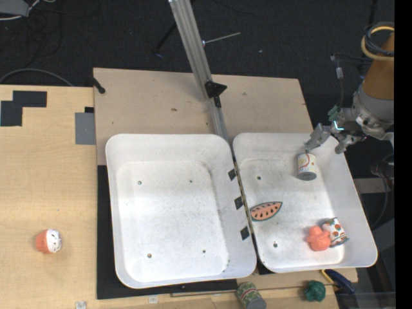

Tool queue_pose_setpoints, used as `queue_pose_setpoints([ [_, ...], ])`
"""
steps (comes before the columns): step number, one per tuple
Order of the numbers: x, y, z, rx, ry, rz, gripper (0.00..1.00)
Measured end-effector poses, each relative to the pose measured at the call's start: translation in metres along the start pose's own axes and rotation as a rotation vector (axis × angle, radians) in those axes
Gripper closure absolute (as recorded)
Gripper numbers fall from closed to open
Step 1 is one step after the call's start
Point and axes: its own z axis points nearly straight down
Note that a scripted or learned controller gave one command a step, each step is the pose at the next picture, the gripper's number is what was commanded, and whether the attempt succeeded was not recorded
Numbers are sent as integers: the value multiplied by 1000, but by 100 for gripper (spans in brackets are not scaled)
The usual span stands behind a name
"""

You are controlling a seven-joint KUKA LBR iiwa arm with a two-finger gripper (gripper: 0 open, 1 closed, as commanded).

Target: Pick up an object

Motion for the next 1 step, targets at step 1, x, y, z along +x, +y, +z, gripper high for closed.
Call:
queue_pose_setpoints([
  [1,0,1,-3,-4,-2,-3,0],
])
